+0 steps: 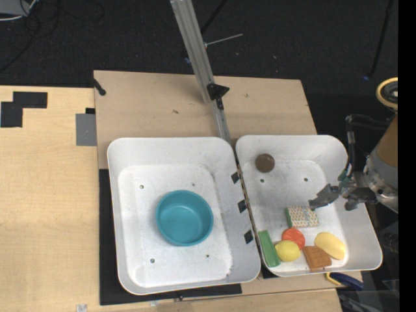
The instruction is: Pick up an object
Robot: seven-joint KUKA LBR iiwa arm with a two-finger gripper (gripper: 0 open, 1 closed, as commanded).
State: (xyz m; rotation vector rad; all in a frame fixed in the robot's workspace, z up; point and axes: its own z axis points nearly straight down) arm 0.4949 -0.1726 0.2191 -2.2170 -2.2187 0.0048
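End effector: (pixel 331 194) at 3 o'clock side of right bin, hanging just above bin floor, arm coming in from 3 o'clock. Fingers dark and small here; can't tell if apart or together. Nothing seen btwn them.
Right bin: (pixel 325 147) white, shallow. Brown round obj (pixel 264 163) at its 11 o'clock, alone. Cluster at 5–6 o'clock: patterned block (pixel 303 216), red ball (pixel 293 236), yellow ball (pixel 287 251), green stick (pixel 268 248), yellow lemon-shaped obj (pixel 330 244), brown block (pixel 317 258).
Task thing: any obj qualifies; nearest to end effector is patterned block, at its 7 o'clock, near, not touching.
Left bin: (pixel 130 155) holds teal bowl (pixel 185 217), roughly center, toward 5 o'clock.
Step in hand (judgement): approach, pre-grasp. Not yet picked.
How to do it well: go for patterned block or lemon-shaped obj, since outer edges of cluster are freer. Come straight down, fingers straddling the short side. Balls prob roll; crowded middle risks pushing neighbours. Brown round obj is isolated, easy alt but farther, at 10 o'clock.
Surface: light wood board under both bins, black mat edge at 6–9 o'clock of left bin.
Room: dark floor, cables at 11 o'clock, metal rail (pixel 198 51) slanting from 12 o'clock down to bin junction.
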